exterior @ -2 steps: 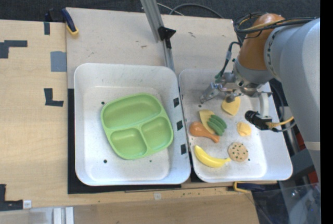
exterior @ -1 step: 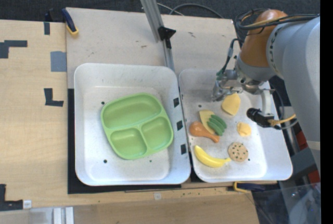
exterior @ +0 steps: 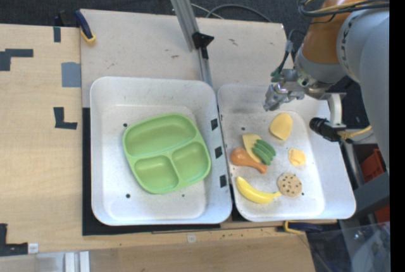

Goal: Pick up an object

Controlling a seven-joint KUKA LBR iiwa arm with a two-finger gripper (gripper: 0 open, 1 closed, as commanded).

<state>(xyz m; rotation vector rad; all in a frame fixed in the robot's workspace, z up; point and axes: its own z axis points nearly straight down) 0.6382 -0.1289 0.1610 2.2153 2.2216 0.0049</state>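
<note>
Banana (exterior: pixel 255 191) lay nearest you; yellow wedge (exterior: pixel 281 126) sat at five o'clock from gripper (exterior: pixel 276 98), finger state unreadable.

Light is even and fairly bright, falling from above. Around the green tray (exterior: pixel 166 153), shadows are short and soft, hugging its lower rim. The white bin (exterior: pixel 107 138) under it looks slightly washed out, without hard glare. Right of the tray, small items appear soft and grainy.
</note>
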